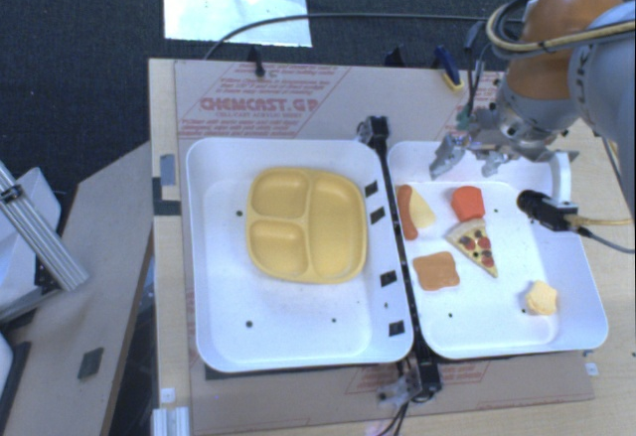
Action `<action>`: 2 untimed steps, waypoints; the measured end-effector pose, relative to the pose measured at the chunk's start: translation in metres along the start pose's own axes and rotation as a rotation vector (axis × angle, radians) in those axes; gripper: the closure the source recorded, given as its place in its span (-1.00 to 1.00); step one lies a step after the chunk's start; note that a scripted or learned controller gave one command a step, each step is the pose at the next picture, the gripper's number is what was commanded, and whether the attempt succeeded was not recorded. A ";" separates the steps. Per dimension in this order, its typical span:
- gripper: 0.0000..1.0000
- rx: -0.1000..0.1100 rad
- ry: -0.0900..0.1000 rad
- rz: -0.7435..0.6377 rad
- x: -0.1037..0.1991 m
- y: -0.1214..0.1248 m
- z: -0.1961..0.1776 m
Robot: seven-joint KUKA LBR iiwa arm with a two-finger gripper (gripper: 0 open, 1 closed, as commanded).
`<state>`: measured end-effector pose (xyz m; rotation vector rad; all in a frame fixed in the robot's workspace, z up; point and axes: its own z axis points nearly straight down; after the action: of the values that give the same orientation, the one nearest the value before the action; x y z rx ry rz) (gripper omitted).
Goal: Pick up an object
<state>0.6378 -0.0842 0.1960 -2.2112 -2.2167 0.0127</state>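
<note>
Hovering over the right bin's [586, 325] back edge, hand [467, 158] w/ fingers spread, nothing between them. Nearest item, red block [468, 203], sits just below it beside pizza slice [475, 247]. Prob light, stiff plastic, bit slick; grip across its flat sides.

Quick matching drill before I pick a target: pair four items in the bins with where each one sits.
Things:
1. yellow divided plate
2. pizza slice
3. pale yellow chunk
4. hot dog

Places:
A. near right corner of the right bin
B. right bin, along the divider between bins
C. middle of the left bin
D. middle of the right bin, just below the red block

Pairs: 1-C, 2-D, 3-A, 4-B
</note>
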 end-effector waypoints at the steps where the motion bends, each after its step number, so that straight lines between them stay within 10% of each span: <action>1: -1.00 -0.012 -0.001 -0.002 0.000 0.002 -0.007; 2: -1.00 -0.009 -0.001 0.000 0.001 0.003 0.037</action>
<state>0.6400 -0.0831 0.1594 -2.2158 -2.2221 0.0047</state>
